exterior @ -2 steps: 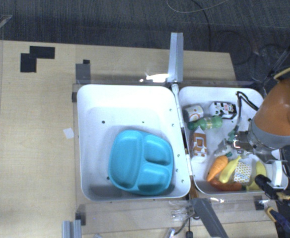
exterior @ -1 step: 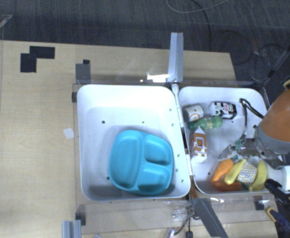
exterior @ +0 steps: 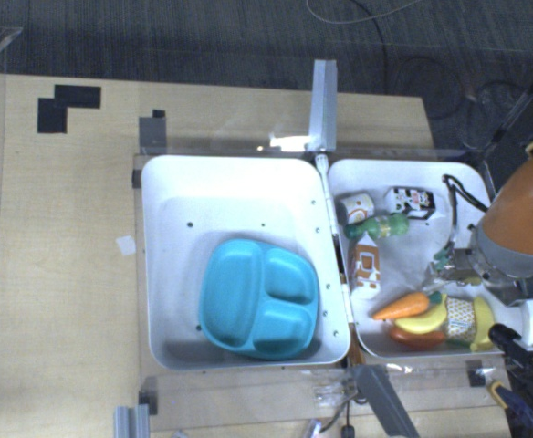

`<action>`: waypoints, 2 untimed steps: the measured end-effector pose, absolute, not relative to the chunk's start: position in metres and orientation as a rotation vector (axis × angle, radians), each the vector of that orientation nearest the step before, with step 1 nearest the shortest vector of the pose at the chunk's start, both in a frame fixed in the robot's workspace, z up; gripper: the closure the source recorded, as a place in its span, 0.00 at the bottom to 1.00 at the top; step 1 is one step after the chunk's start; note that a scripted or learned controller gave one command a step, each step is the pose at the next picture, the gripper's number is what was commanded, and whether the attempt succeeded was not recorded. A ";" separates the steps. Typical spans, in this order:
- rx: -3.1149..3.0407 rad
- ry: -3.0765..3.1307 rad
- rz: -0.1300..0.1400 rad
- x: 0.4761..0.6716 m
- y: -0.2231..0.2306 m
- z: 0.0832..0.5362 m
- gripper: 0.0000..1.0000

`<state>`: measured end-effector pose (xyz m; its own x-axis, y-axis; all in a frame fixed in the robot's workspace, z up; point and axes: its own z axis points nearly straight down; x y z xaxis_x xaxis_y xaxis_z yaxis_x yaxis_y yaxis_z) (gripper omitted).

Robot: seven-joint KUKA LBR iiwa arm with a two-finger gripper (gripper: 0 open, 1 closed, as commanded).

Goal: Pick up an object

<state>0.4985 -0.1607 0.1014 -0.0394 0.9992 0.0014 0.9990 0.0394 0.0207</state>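
Camera view: right bin (exterior: 403,164) near corner holds smooth plastic carrot (exterior: 400,306), banana (exterior: 428,318), red fruit (exterior: 417,337), yellow patterned packet (exterior: 463,319). Gripper (exterior: 447,268) low just above them; jaw state cannot tell. Farther: orange-white carton (exterior: 365,266), green bottle (exterior: 381,227), white cup (exterior: 356,208). Left bin (exterior: 180,194): glossy blue sectioned tray (exterior: 259,297).

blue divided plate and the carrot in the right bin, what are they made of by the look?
Blue divided plate: likely moulded plastic, smooth with a soft sheen, uniform colour, rounded compartment walls. Carrot: probably a plastic toy, evenly orange with a slightly glossy surface; foam or rubber can't be ruled out from this view.
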 end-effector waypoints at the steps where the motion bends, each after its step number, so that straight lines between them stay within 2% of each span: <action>1: 2.168 2.255 0.024 0.498 -0.161 0.101 0.00; 2: 2.264 2.154 0.016 0.492 -0.106 0.090 0.00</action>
<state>0.4925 -0.1058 0.0905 0.0502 0.9987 -0.0042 0.9986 -0.0501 0.0188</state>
